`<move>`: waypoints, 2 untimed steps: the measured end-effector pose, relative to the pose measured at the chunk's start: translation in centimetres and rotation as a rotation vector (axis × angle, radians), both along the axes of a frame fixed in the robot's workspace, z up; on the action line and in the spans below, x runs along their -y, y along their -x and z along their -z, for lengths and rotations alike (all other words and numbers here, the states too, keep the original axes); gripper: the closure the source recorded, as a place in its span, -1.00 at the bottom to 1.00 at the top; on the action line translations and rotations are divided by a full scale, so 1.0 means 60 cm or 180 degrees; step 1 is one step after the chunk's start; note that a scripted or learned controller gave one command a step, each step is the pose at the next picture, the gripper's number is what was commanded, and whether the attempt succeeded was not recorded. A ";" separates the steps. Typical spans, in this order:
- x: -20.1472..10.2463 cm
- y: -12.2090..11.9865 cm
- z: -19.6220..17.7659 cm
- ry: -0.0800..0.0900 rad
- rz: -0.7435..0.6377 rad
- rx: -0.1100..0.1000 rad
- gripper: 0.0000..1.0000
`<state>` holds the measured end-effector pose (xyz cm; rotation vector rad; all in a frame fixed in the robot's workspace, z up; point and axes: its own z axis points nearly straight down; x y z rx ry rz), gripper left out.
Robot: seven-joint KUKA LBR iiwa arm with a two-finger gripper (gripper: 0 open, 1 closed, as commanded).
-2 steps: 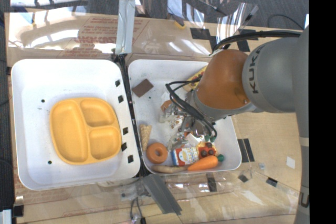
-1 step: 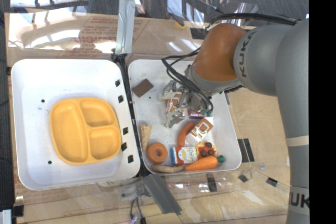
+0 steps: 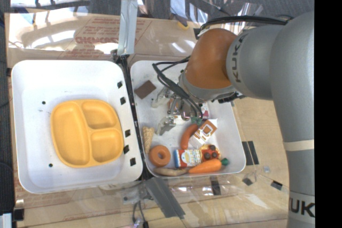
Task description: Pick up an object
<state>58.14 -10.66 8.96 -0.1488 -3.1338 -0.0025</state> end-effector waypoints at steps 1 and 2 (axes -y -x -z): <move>0.065 0.066 -0.101 0.0009 0.0383 0.0017 -1.00; 0.000 0.007 0.001 0.0000 0.0264 0.0000 -1.00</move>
